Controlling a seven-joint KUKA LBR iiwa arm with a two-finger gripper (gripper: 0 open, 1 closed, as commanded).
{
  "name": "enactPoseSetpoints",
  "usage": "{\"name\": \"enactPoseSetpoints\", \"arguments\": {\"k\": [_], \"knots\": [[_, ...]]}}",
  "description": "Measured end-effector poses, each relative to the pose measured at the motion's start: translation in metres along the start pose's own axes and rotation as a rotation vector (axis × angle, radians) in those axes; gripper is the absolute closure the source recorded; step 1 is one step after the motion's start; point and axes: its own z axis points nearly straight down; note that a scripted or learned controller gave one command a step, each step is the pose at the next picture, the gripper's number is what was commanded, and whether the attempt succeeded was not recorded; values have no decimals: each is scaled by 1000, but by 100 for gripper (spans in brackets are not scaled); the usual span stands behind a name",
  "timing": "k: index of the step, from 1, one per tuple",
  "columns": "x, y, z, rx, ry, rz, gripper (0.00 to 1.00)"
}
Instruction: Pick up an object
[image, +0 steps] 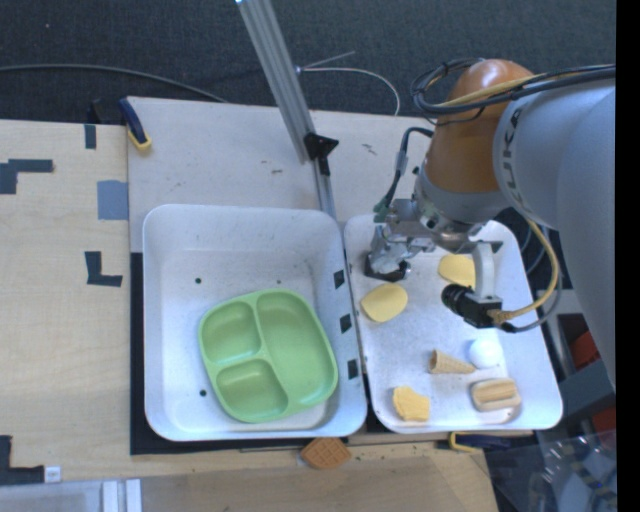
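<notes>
The end effector (388, 262) sits low at the right bin's (535, 405) upper left, close to the wall shared with the left bin (160, 300); whether it is spread or pinching cannot be told. Just below lies a yellow chip (384, 302). The bin's middle is open. The left bin holds a green divided plate (267, 354).

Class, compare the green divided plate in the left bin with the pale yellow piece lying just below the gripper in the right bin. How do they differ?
The green divided plate is far larger than the pale yellow piece. The plate is green with three compartments; the piece is yellow, rounded and undivided. The plate lies alone in the left bin, while the piece shares the right bin with other small items, close to the gripper. Both lie flat on a white bin floor.
</notes>
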Motion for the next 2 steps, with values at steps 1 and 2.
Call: {"name": "enactPoseSetpoints", "arguments": {"k": [1, 2], "knots": [[62, 16, 5, 0, 0, 0, 100], [107, 33, -1, -1, 0, 1, 100]]}}
